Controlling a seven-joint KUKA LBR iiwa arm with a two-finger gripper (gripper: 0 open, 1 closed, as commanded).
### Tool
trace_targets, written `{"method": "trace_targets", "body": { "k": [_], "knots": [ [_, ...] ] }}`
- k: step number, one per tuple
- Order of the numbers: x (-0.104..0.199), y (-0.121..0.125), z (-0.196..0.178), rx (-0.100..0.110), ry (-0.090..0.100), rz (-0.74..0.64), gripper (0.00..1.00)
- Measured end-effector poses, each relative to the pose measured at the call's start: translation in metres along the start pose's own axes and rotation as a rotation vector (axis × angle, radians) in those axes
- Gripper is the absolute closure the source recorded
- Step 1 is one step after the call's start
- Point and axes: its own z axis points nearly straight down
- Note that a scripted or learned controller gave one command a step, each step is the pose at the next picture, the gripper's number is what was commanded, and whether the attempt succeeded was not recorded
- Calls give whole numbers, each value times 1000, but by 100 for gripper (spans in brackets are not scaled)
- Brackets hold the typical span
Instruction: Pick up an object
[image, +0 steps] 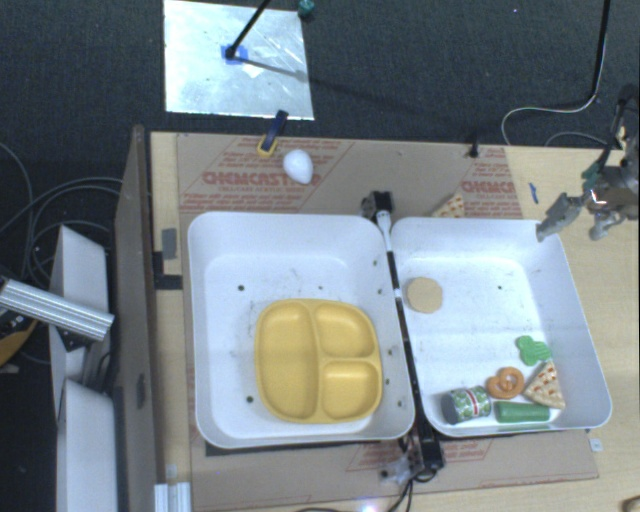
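Flatly, green stick (521, 411), long axis left-right

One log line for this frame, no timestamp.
phase: pre-grasp | gripper: above right white bin's far-right rim, holding nothing | yellow divided plastic tray: left bin

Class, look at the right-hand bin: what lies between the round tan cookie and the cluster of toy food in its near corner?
In the camera view, only bare white bin floor lies between the round tan cookie and the toy food cluster.
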Motion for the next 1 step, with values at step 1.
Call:
{"method": "trace_targets", "body": {
  "k": [1],
  "knots": [
    [0,46,74,1,0,-4,0]
  ]
}}
